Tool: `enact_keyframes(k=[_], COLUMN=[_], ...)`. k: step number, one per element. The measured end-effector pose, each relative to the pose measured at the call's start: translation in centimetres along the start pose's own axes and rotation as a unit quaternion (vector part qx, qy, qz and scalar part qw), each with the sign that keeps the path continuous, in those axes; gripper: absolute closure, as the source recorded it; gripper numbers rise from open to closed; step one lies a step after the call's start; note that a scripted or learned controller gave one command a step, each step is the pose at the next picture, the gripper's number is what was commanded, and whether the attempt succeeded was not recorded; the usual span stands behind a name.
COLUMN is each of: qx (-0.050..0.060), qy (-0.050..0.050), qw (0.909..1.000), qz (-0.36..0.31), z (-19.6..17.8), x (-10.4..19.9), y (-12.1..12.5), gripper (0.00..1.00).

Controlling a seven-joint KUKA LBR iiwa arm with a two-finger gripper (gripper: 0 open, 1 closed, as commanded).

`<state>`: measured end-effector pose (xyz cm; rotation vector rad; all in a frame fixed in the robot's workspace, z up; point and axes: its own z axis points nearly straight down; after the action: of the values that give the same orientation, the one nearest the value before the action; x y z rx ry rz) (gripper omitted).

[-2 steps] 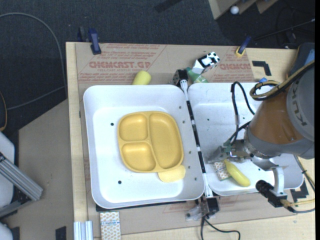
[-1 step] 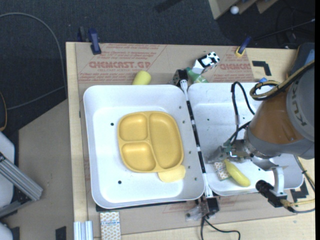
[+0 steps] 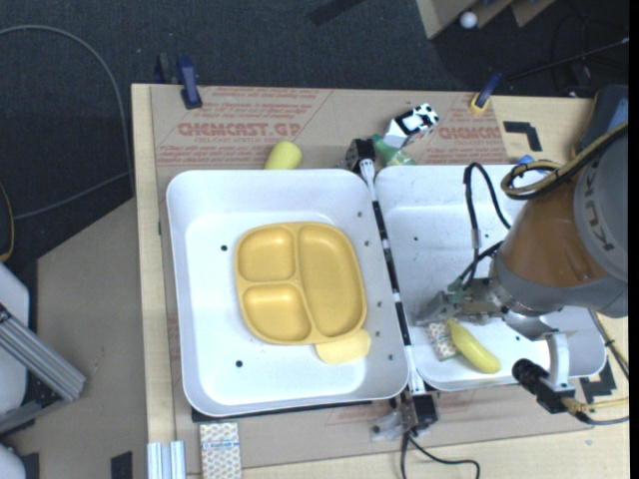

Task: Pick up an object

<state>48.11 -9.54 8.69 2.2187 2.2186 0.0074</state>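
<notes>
Where the arm [image 3: 559, 247] looms, hand [image 3: 454, 307] obscured.

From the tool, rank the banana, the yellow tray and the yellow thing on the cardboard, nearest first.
Measured from the tool in the camera view:
1. Banana, right bin, just below the tool.
2. Yellow tray, left bin.
3. Yellow thing, on the cardboard behind the left bin.

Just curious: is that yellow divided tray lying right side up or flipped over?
Right side up. The tray lies flat in the left bin, its three hollow compartments facing upward.
</notes>
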Motion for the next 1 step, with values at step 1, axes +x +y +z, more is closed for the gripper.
enact_keyframes(k=[1], qx=[0.000], qy=[-0.001], qw=[1.0000], qz=[0.000], z=[0.02], x=[0.25], y=[-0.03], gripper=[0.00])
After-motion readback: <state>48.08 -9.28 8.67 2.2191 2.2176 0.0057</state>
